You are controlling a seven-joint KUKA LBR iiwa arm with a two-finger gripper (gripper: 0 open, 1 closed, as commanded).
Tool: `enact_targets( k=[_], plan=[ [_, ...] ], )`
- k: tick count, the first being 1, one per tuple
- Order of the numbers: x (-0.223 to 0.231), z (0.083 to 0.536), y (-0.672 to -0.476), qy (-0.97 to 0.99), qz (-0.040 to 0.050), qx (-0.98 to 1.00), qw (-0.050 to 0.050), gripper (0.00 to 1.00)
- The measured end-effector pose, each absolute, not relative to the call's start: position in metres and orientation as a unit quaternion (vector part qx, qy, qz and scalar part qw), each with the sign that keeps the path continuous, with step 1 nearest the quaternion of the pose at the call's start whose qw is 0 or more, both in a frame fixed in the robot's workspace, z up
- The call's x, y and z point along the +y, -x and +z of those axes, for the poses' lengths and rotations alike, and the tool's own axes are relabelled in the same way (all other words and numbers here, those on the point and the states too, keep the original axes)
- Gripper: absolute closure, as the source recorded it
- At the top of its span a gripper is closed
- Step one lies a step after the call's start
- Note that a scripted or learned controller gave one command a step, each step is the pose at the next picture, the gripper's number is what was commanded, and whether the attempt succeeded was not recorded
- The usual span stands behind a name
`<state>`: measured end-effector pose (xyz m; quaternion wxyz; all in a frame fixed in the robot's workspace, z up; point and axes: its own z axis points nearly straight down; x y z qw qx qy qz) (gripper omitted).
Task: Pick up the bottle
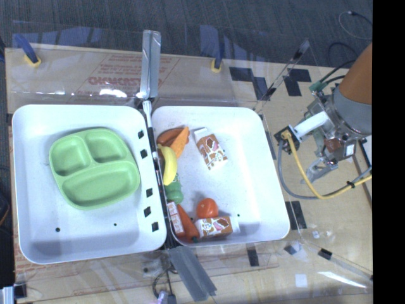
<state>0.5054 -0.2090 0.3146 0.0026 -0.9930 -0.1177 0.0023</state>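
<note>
A red-orange bottle (183,221) lies at the front left of the right bin (253,170), against the divider. A green piece (174,192), perhaps its cap, sits just behind it. A tomato (207,207) and a small carton (215,227) touch it on the right. My gripper (326,154) hangs to the right of the right bin, beyond its rim and well away from the bottle, with cables looped around it. Nothing shows in its grasp.
The right bin also holds a carrot (175,137), a banana (168,163) and a second carton (211,149). A green divided plate (95,168) lies in the left bin (38,220). A yellow cable (304,176) loops beside the right bin's rim.
</note>
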Motion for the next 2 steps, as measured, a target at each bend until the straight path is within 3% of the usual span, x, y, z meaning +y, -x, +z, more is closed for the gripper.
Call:
enact_targets(
  k=[1, 2],
  plan=[
    [-0.210, 0.442, -0.479, 0.991, 0.0009, -0.135, 0.001, 0.00],
    [-0.209, 0.374, -0.477, 0.994, 0.0024, -0.105, 0.002, 0.00]
  ],
)
